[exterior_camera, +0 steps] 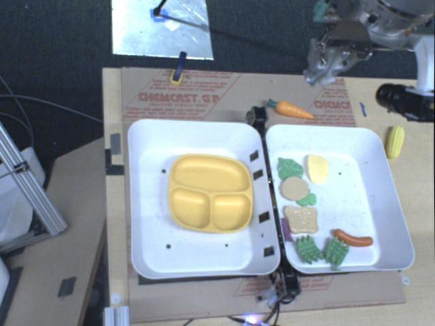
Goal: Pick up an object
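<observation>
- My jaws (325, 70) hang above the far edge of the table (421, 195), beyond the right bin (387, 202); from this slant I cannot tell whether they are parted or closed, and nothing shows between them.
- The right bin is shallow, white and smooth-walled with rounded corners. It holds toy food: a leafy green piece (289, 166), a pale yellow wedge (316, 168) just beside it, a round tan disc (294, 188), a small green bit (308, 199), a square slice of toast (301, 219), a glossy red-orange sausage (352, 238), and two ridged green pieces (322, 250) near the front wall.
- The left bin (146, 202) carries a yellow plastic plate (209, 192) with three moulded compartments.
- A tapered orange carrot (292, 109) with a green top lies on the printed cardboard sheet (204, 97) behind the bins.
- A yellow corn cob (395, 142) lies on the table, just right of the right bin.
- A crinkled foil square (162, 17) lies on the dark floor beyond.
</observation>
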You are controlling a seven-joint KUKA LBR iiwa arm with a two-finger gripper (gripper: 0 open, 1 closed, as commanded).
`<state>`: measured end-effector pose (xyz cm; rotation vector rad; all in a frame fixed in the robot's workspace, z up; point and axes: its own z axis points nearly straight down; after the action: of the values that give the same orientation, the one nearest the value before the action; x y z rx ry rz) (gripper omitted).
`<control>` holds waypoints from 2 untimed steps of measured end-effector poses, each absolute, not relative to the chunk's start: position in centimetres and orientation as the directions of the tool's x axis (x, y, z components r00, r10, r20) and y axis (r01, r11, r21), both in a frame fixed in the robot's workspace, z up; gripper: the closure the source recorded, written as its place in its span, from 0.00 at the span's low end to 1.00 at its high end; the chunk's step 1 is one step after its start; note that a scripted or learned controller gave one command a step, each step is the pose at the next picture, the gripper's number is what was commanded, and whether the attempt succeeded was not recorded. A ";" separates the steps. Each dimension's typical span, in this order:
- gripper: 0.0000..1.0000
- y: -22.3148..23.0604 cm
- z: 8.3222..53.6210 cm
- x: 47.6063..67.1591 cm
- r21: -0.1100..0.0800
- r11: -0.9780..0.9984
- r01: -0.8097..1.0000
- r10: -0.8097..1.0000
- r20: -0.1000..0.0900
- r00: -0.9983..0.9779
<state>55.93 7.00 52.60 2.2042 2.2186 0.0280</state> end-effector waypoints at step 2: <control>1.00 -6.1 45.5 59.6 0.001 -0.005 1.000 1.000 -0.002 0.005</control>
<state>59.61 -6.09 45.54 2.2253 2.2146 -0.0016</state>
